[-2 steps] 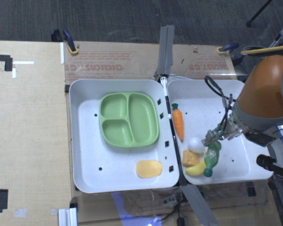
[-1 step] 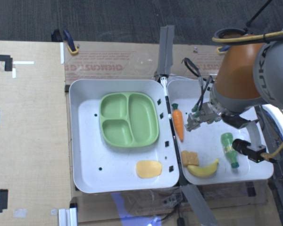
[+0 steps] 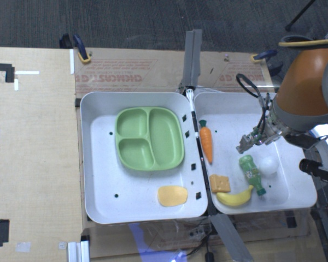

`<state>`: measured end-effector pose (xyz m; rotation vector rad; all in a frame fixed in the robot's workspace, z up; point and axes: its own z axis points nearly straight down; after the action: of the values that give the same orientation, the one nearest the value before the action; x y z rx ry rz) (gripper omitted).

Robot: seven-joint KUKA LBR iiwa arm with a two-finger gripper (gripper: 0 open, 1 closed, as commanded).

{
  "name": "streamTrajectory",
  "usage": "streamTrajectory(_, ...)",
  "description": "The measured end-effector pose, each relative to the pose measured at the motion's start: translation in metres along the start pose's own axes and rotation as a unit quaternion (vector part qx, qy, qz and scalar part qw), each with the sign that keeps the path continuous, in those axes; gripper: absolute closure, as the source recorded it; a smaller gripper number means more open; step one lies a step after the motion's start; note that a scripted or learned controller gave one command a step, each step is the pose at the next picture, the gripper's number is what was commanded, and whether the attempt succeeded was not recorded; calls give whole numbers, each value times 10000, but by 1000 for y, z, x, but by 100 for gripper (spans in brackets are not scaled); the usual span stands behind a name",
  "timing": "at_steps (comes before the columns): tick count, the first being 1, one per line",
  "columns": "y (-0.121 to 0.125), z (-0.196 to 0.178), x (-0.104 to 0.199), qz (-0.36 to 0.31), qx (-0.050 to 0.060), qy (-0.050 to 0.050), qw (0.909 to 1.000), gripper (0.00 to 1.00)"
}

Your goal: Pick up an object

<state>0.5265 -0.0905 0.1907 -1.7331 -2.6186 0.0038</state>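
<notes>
Camera view, nearest first: banana [image 3: 234,197] and cracker [image 3: 220,183] lie against the right bin's [image 3: 229,113] front wall, loose for picking. Beyond, the green bottle [image 3: 251,173] lies just under the pincer [image 3: 250,142], seemingly its target; grip unreadable, nothing visibly held.

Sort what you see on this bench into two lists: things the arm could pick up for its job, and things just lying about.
Belonging to the job (things to pick, and the picker):
gripper
green bottle
white ball
banana
cracker
carrot
yellow piece
green divided plate

Just lying about:
blue clamps
grey divider bar
</notes>
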Motion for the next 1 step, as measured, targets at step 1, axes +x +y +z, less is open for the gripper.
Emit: streamTrajectory(1, -60, 87, -16, -1903, -8, 5, 9817, 100)
